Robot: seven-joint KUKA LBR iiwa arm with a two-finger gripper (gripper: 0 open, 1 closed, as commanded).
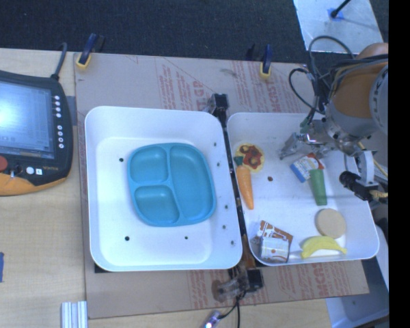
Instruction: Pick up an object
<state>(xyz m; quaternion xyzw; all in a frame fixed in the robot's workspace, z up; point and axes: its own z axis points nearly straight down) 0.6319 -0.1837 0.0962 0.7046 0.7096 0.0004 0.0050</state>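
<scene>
The gripper point(302, 144) hangs with fingers spread open and empty over the right bin point(369, 248), just above the green tube point(318, 187) lying there, probably light, stiff, slick plastic, best pinched across its narrow middle.

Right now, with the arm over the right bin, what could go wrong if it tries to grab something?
1. The hand hangs above a small blue and white item that touches the green bottle; closing there might catch both or nudge one away.
2. The banana, round cookie and carton sit near the right bin's front wall, leaving little room around them.
</scene>
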